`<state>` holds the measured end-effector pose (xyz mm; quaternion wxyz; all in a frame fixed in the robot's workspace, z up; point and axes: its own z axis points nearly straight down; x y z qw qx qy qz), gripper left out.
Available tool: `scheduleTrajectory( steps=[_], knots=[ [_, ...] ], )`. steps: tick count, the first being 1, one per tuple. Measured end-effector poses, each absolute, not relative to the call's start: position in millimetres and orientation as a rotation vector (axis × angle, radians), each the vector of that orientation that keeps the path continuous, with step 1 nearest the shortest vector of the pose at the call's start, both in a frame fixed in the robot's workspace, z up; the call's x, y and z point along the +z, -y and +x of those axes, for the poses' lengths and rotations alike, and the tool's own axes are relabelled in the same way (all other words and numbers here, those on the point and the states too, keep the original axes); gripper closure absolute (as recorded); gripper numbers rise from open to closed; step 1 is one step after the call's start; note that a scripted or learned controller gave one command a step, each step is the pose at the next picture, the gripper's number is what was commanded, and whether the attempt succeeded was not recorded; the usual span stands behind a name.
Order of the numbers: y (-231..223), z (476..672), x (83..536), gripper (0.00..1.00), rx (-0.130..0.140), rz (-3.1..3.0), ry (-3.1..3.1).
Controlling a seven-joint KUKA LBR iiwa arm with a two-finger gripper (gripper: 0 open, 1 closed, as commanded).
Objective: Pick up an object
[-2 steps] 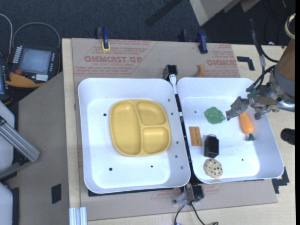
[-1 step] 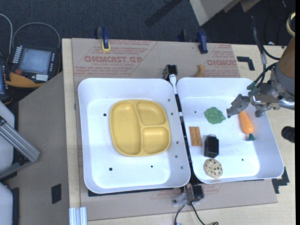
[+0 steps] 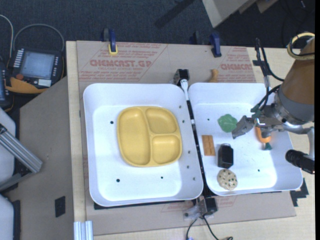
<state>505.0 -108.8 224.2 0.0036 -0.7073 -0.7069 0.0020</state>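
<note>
We are lowering the hand (image 3: 251, 125) beside the green leaf toy (image 3: 227, 122); we cannot tell its opening, so centring matters.

The floor is a dark blue carpet (image 3: 125, 9). On it stands a tabletop covered with a big sheet of brown cardboard (image 3: 150, 59) with red letters printed on it. Two blue clamps (image 3: 111, 38) hold the cardboard at the far edge. To the left, on the floor, lies a small grey box with a screen (image 3: 36, 64) and a black cable looped around it. A silver metal bar (image 3: 17, 146) slants across the left side.
</note>
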Motion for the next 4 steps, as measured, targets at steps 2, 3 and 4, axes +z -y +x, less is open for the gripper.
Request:
scheduleTrajectory(
  steps=[2,3,4],
  knots=[
    [98.7,499.9,106.9,0.0,0.006,-2.217,2.215],
    [99.4,501.6,121.0,1.0,0.0,-2.224,2.219],
    [109.3,500.4,178.3,1.0,-0.004,-2.227,2.224]
  ],
)
